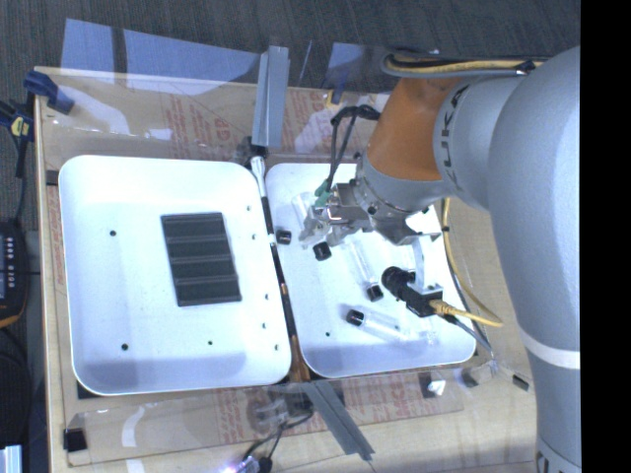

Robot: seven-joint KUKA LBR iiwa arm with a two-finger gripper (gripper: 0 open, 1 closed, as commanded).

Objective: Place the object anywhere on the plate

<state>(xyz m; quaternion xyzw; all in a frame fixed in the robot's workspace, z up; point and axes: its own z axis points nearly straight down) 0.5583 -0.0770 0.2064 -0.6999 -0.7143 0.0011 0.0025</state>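
Observation:
A dark ribbed rectangular plate (202, 257) lies flat in the middle of the left bin (99, 343). My gripper (320, 221) hangs low over the upper left part of the right bin (325, 358), close to the wall between the bins. Several small clear tubes with black caps lie in the right bin. One black-capped piece (321, 251) sits just below the gripper and another (284, 236) is to its left by the wall. Two more tubes (375, 289) (357, 316) lie further toward the front.
The grey arm with its orange band (414, 136) covers the back right of the right bin. A metal bar (268, 92) stands behind the bins, and another (340, 424) lies at the front.

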